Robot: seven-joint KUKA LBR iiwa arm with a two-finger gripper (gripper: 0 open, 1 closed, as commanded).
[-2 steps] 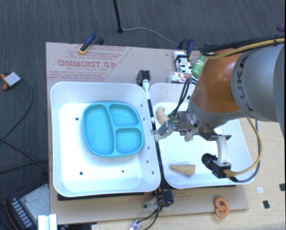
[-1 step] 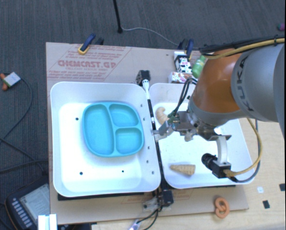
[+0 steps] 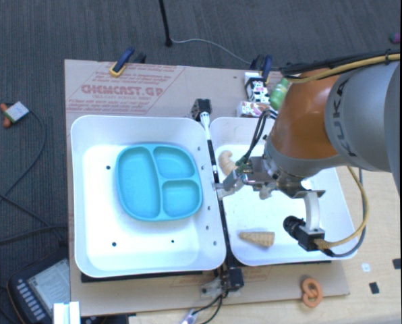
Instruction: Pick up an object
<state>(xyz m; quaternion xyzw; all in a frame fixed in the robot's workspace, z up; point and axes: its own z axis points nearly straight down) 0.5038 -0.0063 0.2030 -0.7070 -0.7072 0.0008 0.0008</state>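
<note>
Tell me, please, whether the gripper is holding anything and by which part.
It cannot be told: the gripper sits low in the right white bin, mostly hidden beneath the arm's wrist.

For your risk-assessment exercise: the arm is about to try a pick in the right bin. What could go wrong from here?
1. The gripper sits hard against the wall between the bins, so it may strike that wall as it descends.
2. The cone lies flat on the right bin floor, well away from the gripper; a grasp here would probably miss it.
3. The shell-like piece near the wall is small and may slip away.
</note>
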